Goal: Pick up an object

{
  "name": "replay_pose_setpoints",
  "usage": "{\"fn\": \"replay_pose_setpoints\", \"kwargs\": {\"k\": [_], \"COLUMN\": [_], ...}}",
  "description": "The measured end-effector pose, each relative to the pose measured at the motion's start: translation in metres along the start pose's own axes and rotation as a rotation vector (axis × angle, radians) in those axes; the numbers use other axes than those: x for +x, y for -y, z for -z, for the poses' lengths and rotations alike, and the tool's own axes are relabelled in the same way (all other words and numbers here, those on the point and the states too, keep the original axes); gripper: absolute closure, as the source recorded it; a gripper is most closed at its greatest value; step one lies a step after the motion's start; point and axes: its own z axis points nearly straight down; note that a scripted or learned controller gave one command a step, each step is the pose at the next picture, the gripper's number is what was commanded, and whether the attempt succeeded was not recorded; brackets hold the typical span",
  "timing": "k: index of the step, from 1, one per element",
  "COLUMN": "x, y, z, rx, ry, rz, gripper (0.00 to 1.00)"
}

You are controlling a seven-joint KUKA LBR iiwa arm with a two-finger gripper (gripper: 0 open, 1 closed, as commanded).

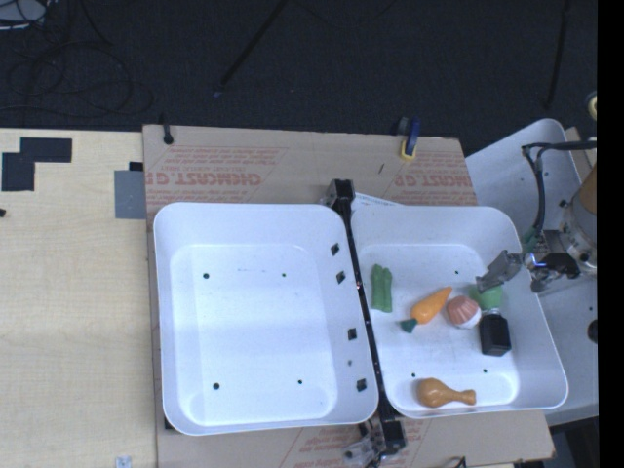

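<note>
Here the claw (pixel 499 273) hangs over the right bin (pixel 531 388) near its right wall; I cannot tell how it is set. Directly beneath and beside it lies a small green object (pixel 490 297), partly hidden. Just left sits a pink-and-white ball (pixel 463 311), touching a toy carrot (pixel 429 307). A black block (pixel 494 335) lies just below the ball, a green toy vegetable (pixel 381 289) further left, a tan drumstick (pixel 445 393) near the front wall.
</note>
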Motion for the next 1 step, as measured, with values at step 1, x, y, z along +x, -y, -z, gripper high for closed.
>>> {"fn": "replay_pose_setpoints", "kwargs": {"k": [1], "x": [-0.0222], "y": [-0.0332], "z": [-0.1351], "rx": [0.009], "ry": [-0.002], "rz": [0.001], "gripper": [0.0]}}
